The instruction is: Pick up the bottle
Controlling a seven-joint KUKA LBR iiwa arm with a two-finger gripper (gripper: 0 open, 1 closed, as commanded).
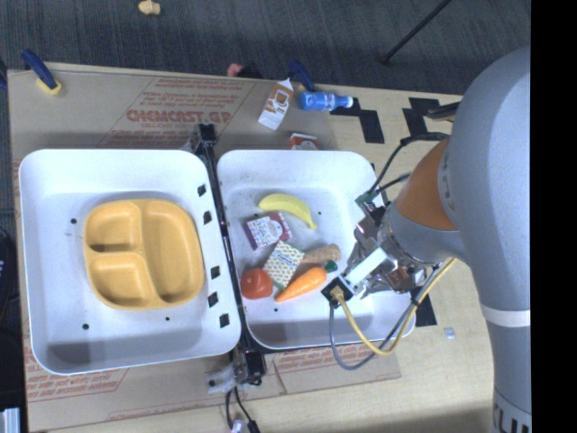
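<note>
— Cardboard sheet with red print covers the bench, and there is dark carpet beyond the far edge. Two white bins sit on it, the left bin and the right bin, with rims meeting in the middle.
— Bottle?
— One blue bottle. It lies on its side on the cardboard, outside both bins, just past the right bin's far rim. Small carton just beside it, small box at that rim.
— Gripper?
— Gripper is low over the right bin's right side, well apart from the bottle. Can't tell from this angle whether it is wide or narrow.
— Room around the bottle?
— Bare cardboard left of the carton. The bench's far edge is close behind the bottle.
— Counts?
— Left bin: one yellow divided plate. Right bin: one banana, one carrot, one tomato, one red-and-white packet, one patterned packet, one tan piece. Two blue clamps on the far edge: left clamp, middle clamp.
</note>
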